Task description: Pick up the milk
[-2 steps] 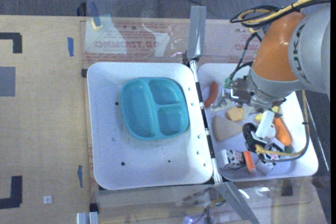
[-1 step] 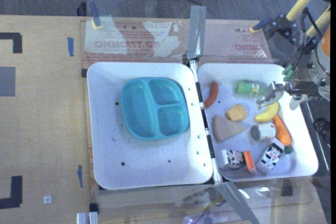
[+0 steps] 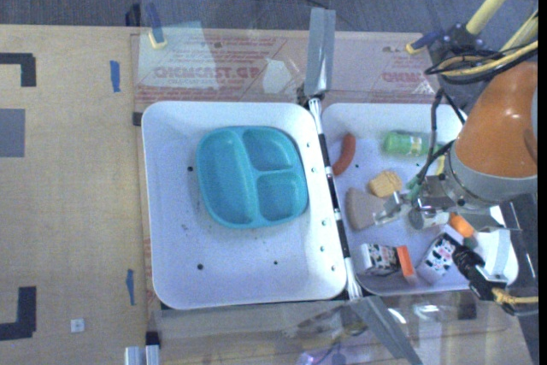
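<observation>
Orange-banded arm (image 3: 504, 132) over right bin (image 3: 359, 120); fingers (image 3: 403, 205) spread, nothing held; milk (image 3: 439, 257) near.

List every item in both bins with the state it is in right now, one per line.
teal divided plate: flat in the left bin, right side up
hot dog: lying at a slant, right bin
green bottle: lying on its side
waffle: lying flat
milk carton: lying near the front edge, not held
small box: lying flat
gripper: low in the right bin, beside the waffle
</observation>
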Controlling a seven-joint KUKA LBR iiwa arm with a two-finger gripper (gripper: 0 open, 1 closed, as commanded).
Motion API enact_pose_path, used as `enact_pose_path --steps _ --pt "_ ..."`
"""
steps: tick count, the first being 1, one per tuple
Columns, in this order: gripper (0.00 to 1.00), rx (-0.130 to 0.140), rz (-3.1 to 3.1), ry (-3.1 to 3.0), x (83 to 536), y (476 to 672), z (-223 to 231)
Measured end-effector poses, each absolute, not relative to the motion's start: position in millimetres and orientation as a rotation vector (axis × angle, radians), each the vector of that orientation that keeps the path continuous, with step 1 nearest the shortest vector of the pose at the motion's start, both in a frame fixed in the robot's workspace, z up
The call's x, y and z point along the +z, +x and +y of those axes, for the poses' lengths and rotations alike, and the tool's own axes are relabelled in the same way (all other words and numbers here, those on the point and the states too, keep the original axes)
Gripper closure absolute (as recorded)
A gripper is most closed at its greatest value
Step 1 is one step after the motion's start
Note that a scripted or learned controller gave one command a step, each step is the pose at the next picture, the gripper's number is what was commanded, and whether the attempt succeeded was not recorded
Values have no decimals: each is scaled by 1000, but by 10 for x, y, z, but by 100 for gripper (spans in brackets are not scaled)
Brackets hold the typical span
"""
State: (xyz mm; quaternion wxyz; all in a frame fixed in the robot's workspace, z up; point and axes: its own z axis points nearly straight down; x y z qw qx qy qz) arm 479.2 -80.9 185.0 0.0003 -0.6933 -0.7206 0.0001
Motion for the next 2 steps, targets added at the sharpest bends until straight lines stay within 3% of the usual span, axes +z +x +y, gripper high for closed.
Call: enact_pose_path --steps 1,2 --pt "100 -1 -2263 -2181 1946 4798 -815" --pt "0 -1 -2262 -2181 1946 4798 -816"
